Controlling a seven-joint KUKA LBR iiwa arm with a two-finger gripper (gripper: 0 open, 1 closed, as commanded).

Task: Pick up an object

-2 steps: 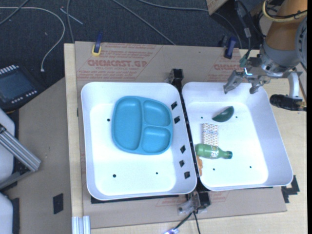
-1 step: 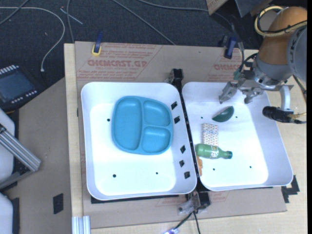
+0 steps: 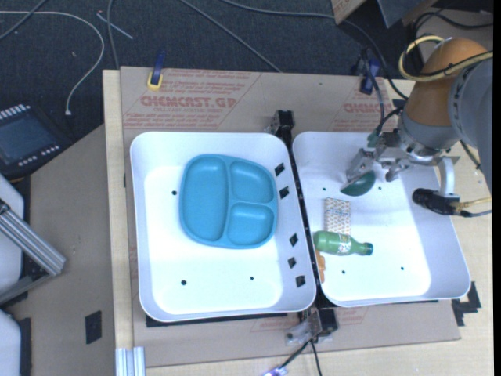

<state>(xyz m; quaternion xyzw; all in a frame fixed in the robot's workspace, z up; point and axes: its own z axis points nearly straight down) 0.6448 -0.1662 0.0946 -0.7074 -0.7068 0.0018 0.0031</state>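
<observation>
In the right bin (image 3: pixel 438 280), my gripper (image 3: pixel 377 167) hangs over the upper middle, reaching in from the right. A small teal-green curved object (image 3: pixel 358 185) lies just below and left of the gripper tip, touching or nearly touching it; I cannot tell whether it is held. Below it a speckled flat packet (image 3: pixel 337 214) rests on the bin floor. A green bottle (image 3: pixel 342 244) with a white label lies on its side further down. A thin orange item (image 3: pixel 321 266) sits by the bin's left wall.
The left bin (image 3: pixel 156 280) holds a blue divided plate (image 3: pixel 228 200). A black divider with clips (image 3: pixel 288 202) runs between the bins. The arm's black cable fitting (image 3: pixel 433 200) hangs over the right bin's right side. Cables trail behind the bench.
</observation>
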